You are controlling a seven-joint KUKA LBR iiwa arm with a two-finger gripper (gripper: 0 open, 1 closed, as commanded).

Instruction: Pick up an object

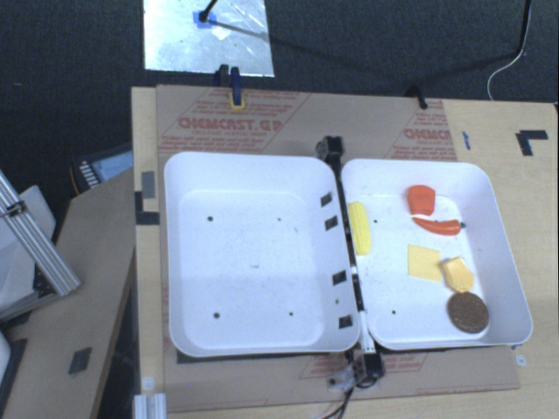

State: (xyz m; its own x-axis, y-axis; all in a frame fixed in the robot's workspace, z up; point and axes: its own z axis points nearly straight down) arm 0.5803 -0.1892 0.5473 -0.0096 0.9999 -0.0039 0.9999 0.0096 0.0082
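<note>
The right bin point(502, 260) holds several toy foods. A yellow corn cob point(359, 227) lies along its left wall. An orange block point(421, 199) sits at the back, and just in front of it lies a red chili pepper point(438, 226). A flat yellow cheese slice point(424, 263) rests mid-bin, touching a smaller yellow chunk point(458, 274) at its right. A round brown cookie point(468, 312) lies near the front right corner.
The left bin point(188, 234) sits beside the right one, joined by black clips point(339, 278) along the shared edge. Both rest on a cardboard-covered bench point(262, 120). A metal plate point(208, 23) lies on the floor behind. An aluminium frame point(31, 243) stands at far left.
</note>
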